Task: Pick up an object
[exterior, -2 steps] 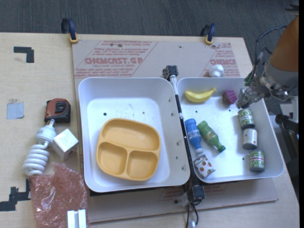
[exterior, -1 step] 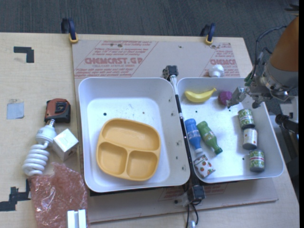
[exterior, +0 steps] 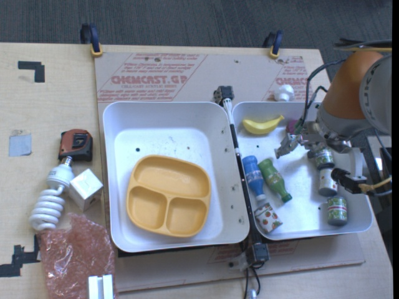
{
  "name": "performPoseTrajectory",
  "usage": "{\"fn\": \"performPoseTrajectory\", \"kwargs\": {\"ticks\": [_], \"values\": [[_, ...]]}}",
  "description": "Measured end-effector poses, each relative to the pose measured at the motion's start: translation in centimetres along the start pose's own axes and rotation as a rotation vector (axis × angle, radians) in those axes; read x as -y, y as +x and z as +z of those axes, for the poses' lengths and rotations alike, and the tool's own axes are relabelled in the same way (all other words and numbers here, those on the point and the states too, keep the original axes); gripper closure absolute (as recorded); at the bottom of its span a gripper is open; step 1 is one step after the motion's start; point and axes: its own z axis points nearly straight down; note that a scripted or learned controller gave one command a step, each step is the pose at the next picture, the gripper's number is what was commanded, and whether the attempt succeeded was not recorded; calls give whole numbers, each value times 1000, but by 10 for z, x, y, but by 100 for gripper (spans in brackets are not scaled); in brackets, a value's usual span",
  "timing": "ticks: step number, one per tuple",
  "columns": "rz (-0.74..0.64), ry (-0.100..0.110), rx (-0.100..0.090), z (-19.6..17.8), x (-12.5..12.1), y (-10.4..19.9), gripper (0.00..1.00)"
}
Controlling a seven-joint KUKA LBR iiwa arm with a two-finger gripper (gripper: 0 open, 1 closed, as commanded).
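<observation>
The gripper [exterior: 288, 146] is seen low over the right bin [exterior: 358, 226], reaching in from the right, with its fingers pointing left. How far the fingers are parted cannot be told, and nothing is seen between them. Just above and to the left of the fingertips a yellow banana [exterior: 262, 125] is laid near the bin's far wall. Below and slightly left of them, a green bottle [exterior: 275, 179] is laid at a slant, with a blue bottle [exterior: 252, 175] beside it on its far side. A small patterned carton [exterior: 266, 217] is found further below. Behind the fingers, towards the arm, two small cans [exterior: 325, 180] are partly covered by the wrist and cables, and their labels cannot be read. A green-labelled can [exterior: 336, 210] is stood lower right. A purple item beside the wrist is mostly hidden.
</observation>
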Motion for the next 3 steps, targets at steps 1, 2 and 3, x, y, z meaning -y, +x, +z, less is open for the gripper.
{"fn": "performPoseTrajectory", "kwargs": {"ticks": [1,2,3], "values": [[3,-1,1,-10,0,-1,100],[2,-2,1,-10,0,-1,0],[1,-1,0,1,34,33,0]]}}
